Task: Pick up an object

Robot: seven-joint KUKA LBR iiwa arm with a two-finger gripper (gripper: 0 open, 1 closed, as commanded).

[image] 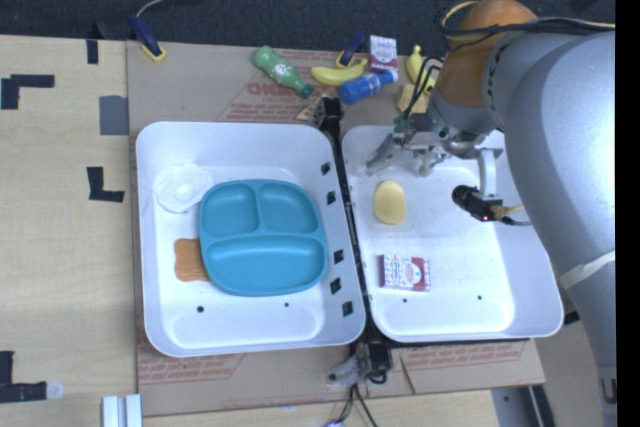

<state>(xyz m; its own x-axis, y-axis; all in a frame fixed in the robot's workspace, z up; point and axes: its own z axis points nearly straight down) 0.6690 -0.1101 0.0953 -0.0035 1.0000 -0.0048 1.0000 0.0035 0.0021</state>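
In the right bin (520,305) a pale yellow rounded object (390,203) lies near the back left, and a small red-and-white packet (403,272) lies flat nearer the front. My gripper (403,160) hangs over the bin's back left part, just behind the yellow object and apart from it. Its two fingers (381,154) are spread, with nothing between them. The left bin (160,315) holds a blue divided plate (263,236), a clear cup (178,187) and an orange flat piece (187,260) partly under the plate.
Behind the bins on the cardboard lie a green bottle (280,71), a banana (337,73), a blue bottle (362,87) and a small red-and-white box (382,49). The big grey arm (560,145) covers the right bin's far right side.
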